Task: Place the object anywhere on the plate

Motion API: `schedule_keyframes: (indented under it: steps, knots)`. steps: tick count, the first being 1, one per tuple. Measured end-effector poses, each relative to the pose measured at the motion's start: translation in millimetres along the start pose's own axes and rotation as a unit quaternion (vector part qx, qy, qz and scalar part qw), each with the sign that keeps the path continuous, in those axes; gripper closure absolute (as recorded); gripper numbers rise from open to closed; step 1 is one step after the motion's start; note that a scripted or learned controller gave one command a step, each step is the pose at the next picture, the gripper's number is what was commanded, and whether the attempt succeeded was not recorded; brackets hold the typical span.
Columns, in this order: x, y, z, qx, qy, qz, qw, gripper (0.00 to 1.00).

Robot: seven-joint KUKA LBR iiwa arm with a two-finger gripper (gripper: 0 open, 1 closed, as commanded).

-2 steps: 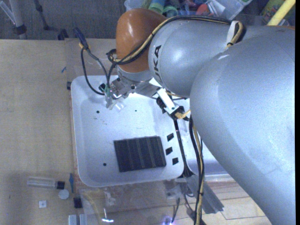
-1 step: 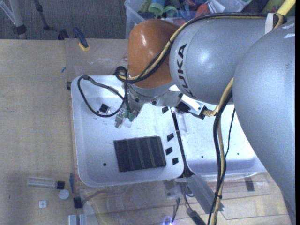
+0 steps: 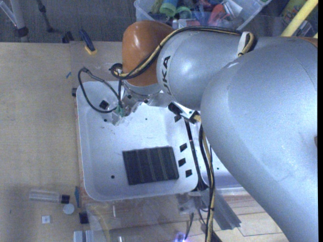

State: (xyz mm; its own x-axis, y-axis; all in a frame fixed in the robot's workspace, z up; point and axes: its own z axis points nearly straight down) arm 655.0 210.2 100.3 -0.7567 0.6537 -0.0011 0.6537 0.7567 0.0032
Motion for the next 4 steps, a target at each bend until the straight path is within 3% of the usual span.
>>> schedule_keyframes:
  steps: [1,2,3,4]
  knots:
    - [14.9,-14.7,-169.3,0.0,0.0,-0.079,0.9969,1.0]
    - [17.0,5.6,-231.8,-0.001,-0.001,0.07,0.9976,1.0]
    - [35.2,-31.9,-173.0,0.004,0.001,0.278,0.9605,1.0]
    - [-21.0,-6.9,-68.2,0.002,0.0,0.393,0.9193,1.0]
